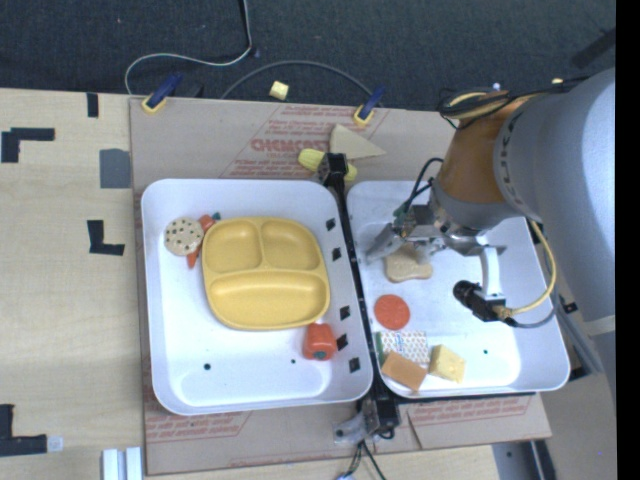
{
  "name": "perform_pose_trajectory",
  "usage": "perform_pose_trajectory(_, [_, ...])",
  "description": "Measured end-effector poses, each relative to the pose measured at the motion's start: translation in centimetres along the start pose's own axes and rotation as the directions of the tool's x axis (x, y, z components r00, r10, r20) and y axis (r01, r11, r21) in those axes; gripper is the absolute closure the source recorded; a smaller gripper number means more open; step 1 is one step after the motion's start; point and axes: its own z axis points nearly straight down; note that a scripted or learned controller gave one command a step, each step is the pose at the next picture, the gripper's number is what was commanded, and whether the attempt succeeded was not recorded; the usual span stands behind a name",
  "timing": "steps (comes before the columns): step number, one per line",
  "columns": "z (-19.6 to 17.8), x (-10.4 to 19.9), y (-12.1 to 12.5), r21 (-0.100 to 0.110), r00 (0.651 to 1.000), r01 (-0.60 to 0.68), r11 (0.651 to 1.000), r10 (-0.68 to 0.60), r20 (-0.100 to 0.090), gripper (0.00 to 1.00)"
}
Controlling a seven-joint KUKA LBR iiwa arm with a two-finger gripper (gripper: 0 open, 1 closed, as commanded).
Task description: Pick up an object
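My gripper (404,238) hangs low over the upper left part of the right bin (520,368), reaching in from the right. Just below its tip lies a tan bread-shaped piece (409,267), partly covered by the gripper; I cannot tell whether they touch. Further toward the front are a red disc (393,312), a checkered piece (407,345), an orange block (403,372) and a yellow wedge (447,364).
The left bin (175,368) holds a yellow divided plate (266,272), a cookie (183,235), a small red piece (208,222) and an orange-red toy (320,341). A black divider (345,258) separates the bins. A black cable loop (485,303) hangs beside the wrist.
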Motion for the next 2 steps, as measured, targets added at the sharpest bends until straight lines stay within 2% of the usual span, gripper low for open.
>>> perform_pose_trajectory(1, [-0.94,0.08,-0.01,0.001,1.0,0.001,1.0,-0.001,-0.001,1.0])
perform_pose_trajectory(2, [-0.9,0.08,-0.02,0.001,1.0,0.001,1.0,-0.001,-0.001,0.0])
